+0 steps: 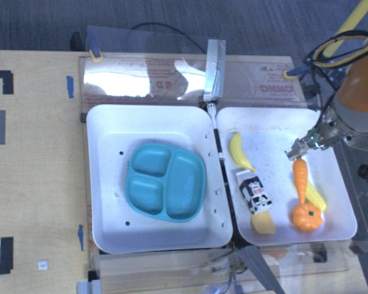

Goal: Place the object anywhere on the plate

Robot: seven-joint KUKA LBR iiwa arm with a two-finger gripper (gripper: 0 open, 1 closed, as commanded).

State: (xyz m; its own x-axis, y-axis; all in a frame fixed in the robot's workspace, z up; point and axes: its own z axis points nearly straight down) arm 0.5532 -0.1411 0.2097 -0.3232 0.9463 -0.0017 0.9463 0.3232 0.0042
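Note:
A blue divided plate (165, 182) lies in the middle of the left bin (104, 158). In the right bin (270, 124) an orange carrot (300, 175) lies lengthwise near the right wall. My gripper (302, 148) hangs low right at the carrot's upper end, reaching in from the right. Whether it touches the carrot is not clear. The plate has nothing on it.
Also in the right bin are a yellow banana (239, 152), a small black-and-white carton (254, 193) with a yellow piece (264, 222) below it, a corn cob (314, 195) and an orange pumpkin (306, 217). A raised divider (219, 158) separates the bins.

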